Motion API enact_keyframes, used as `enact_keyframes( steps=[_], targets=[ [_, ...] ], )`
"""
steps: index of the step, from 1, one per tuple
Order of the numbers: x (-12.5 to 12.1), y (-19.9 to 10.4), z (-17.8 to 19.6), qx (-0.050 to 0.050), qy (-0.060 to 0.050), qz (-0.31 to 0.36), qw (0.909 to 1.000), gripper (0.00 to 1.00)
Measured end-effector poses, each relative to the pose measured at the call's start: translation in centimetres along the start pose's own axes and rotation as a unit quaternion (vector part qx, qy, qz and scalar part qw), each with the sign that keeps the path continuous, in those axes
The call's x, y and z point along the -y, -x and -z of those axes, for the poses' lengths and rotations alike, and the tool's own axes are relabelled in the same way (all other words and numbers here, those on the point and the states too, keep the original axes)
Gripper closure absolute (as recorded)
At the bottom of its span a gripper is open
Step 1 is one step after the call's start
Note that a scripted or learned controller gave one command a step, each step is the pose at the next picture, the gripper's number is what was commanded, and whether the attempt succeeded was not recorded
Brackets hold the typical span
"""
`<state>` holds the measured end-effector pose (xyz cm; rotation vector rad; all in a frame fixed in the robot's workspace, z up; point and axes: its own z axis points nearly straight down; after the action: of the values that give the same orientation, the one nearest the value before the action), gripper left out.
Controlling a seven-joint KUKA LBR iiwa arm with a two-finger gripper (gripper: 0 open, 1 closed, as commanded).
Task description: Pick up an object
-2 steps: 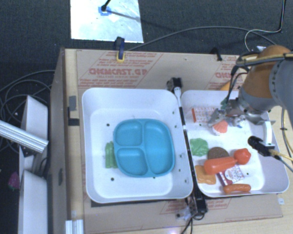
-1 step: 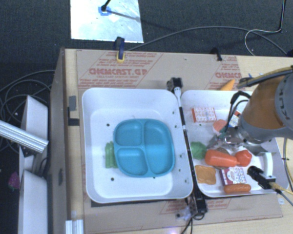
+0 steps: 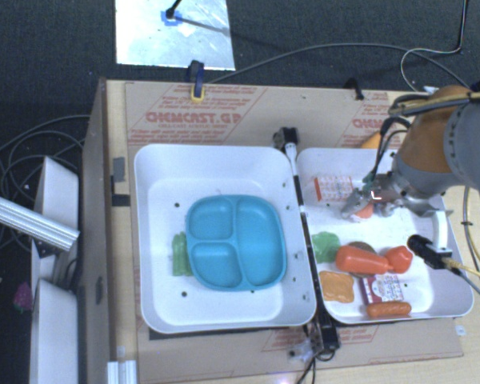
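One fixed overhead camera, slanted down onto both bins [image 3: 224,162].

Glossy blue plastic plate [image 3: 236,242], matt cardboard bench [image 3: 224,114]

Just under the gripper [image 3: 366,206], touching its tip, lies a small orange-red object [image 3: 366,211], too hidden to name. Nearer the camera from the gripper lie an orange carrot [image 3: 360,259], a red pepper [image 3: 398,258], a green piece [image 3: 326,245] and a red-and-white packet [image 3: 382,287].

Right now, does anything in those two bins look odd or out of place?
One thing: a green item in the left bin is wedged half under the blue divided plate. The toy food in the right bin lies in a loose jumble.
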<state>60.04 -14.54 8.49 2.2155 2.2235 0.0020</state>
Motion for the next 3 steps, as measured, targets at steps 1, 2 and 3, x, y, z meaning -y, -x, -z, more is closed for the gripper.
enact_keyframes(
  steps=[1, 2, 3],
  targets=[
    [1.8, -0.9, 11.8, 0.0, 0.001, 0.0, 1.0, 0.0],
    [9.5, -3.2, 4.4, -0.001, -0.002, -0.001, 1.0, 0.0],
    [9.0, 1.8, 0.5, 0.0, 0.001, -0.001, 1.0, 0.0]
  ],
)
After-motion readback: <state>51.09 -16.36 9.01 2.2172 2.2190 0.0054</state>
